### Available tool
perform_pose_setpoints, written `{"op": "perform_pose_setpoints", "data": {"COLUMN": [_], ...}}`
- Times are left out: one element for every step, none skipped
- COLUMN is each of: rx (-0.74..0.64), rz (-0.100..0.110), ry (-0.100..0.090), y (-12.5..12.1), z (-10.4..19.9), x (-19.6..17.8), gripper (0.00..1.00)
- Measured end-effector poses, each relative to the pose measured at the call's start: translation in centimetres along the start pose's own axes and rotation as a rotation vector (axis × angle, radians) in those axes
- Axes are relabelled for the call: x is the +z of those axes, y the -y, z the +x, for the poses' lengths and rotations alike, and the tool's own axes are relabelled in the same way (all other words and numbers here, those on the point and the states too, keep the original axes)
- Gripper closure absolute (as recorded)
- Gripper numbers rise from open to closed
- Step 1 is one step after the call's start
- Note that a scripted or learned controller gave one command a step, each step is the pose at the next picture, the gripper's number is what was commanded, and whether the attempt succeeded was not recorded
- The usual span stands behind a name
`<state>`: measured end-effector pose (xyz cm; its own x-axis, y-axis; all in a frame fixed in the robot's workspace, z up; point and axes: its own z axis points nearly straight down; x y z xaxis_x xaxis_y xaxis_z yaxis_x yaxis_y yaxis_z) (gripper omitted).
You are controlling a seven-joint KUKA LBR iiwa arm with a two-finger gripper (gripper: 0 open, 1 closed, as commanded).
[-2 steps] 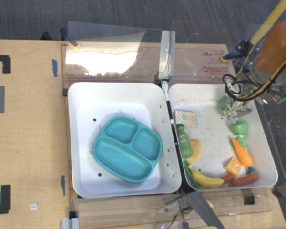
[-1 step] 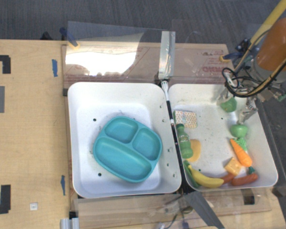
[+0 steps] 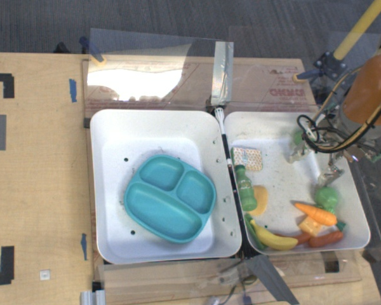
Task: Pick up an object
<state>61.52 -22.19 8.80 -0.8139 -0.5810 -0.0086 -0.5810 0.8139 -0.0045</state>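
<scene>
Objects for picking lie in the right bin (image 3: 276, 122), a shallow white tray with rounded corners and a speckled floor. I read them clockwise. At 9 o'clock, against the left wall, a green bottle (image 3: 244, 188) of glossy plastic lies lengthwise, with a flat patterned packet (image 3: 248, 158) just above it at 10 o'clock and a rounded yellow-orange fruit (image 3: 260, 199) touching its right side. At 7 o'clock a curved yellow banana (image 3: 270, 237) follows the front wall. At 5 o'clock an orange carrot (image 3: 315, 213), tapered and smooth, rests tilted over a small orange block (image 3: 309, 227) and a red pepper-shaped piece (image 3: 325, 238). At 4 o'clock sits a rounded green toy (image 3: 327, 197).

The gripper (image 3: 316, 159) hangs over the bin's 2 o'clock region, its 2 pale metal fingers (image 3: 333, 172) spread well apart, points down, nothing between them; the nearer fingertip is just above the green toy. Black cables loop above the wrist.

The left bin (image 3: 108, 170) holds a teal plastic plate (image 3: 170, 198) with 3 compartments, matte, rounded, lying tilted.
</scene>
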Motion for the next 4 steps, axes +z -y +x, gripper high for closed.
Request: {"op": "perform_pose_setpoints", "data": {"rx": [0.000, 0.101, 0.129, 0.274], "rz": [0.001, -0.002, -0.001, 0.000], "ry": [0.000, 0.000, 0.000, -0.006], "y": [-4.9, -3.5, -9.4, -4.1], "z": [3.5, -9.2, -7.4, -0.8], "x": [-0.2, 0.0, -1.5, -0.7], "gripper": [0.00, 0.00, 0.00, 0.00]}}
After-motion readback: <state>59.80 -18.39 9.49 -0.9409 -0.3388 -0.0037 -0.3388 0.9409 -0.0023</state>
